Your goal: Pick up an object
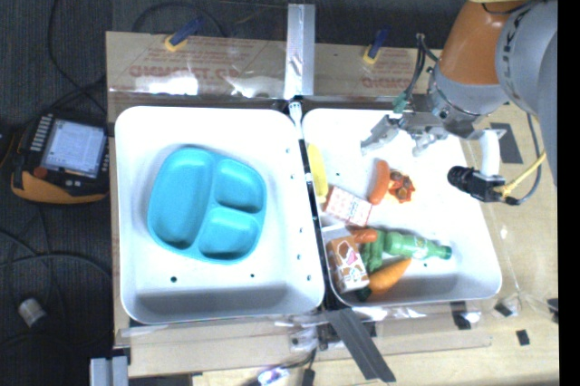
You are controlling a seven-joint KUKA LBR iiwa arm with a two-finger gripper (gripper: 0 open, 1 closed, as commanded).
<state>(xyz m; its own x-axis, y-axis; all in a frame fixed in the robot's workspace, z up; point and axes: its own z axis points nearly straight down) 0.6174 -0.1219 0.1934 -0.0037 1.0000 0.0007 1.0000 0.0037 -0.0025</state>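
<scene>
A grey-and-orange robot arm reaches in from the right over the right bin (471,194), its gripper (403,135) poised above that bin's bare upper end with two fingers (375,138) splayed apart and nothing between them. The pickable items lie below it in the frame: a small red-orange sausage-shaped toy (379,181) nearest, just beside a crumpled red piece (401,186), its long axis running roughly up and down the frame. Farther down sit a patterned card (348,207), a green bottle (410,246), a carrot (390,275) and a small box (347,265); a yellow banana (316,168) hugs the bin's left wall. In the left bin (136,284) rests a blue divided tray (207,203).
</scene>
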